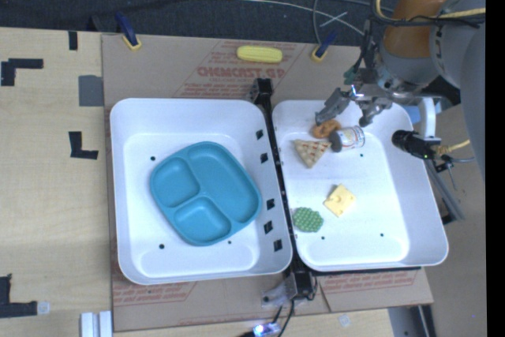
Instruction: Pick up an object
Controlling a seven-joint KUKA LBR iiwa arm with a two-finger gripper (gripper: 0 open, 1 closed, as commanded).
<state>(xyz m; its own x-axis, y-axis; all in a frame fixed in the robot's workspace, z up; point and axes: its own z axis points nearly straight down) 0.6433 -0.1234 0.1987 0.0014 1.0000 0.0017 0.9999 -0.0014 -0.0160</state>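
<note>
My gripper (pixel 351 110) hangs over the far part of the right bin (pixel 410 193), its two fingers spread open with nothing between them. Just below its left finger lies a small orange piece (pixel 325 127). Beside that rests a small clear and dark cylinder (pixel 348 140). A tan waffle-like wedge (pixel 311 151) lies to their left. Nearer the front sit a yellow cheese-like block (pixel 339 201) and a green bumpy round piece (pixel 308 219).
The left bin (pixel 134 193) holds a blue divided plate (pixel 203 192). A yellow oblong object (pixel 259 54) lies on the cardboard behind the bins. Black clips (pixel 264 91) sit along the wall shared by both bins. The arm's cables loop above the right bin.
</note>
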